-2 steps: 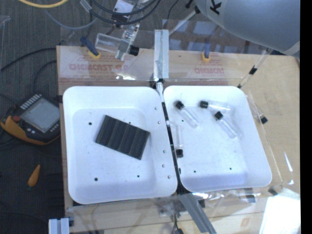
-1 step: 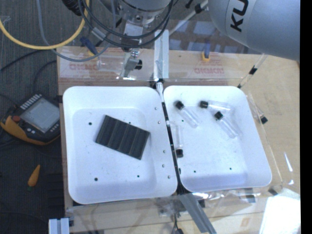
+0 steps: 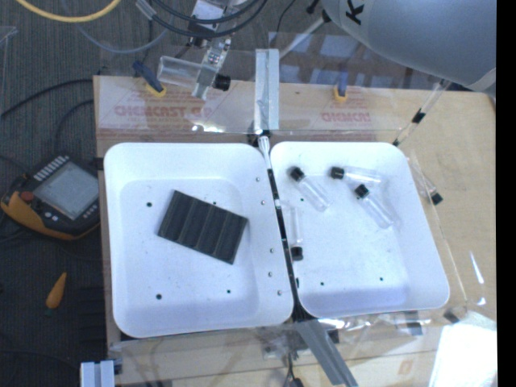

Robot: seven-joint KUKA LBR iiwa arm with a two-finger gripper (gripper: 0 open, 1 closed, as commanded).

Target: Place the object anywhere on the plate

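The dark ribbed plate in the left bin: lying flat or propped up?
Flat. The dark ribbed plate lies on the left bin's floor, turned askew to the walls.

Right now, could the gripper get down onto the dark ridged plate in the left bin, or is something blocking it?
Probably yes. The gripper sits above the bench's far edge, carrying a clear vial. The dark ridged plate lies flat in the left bin with nothing on it or over it.

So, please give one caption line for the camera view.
Claw holds clear vial above bench; dark ridged plate lies in left bin.
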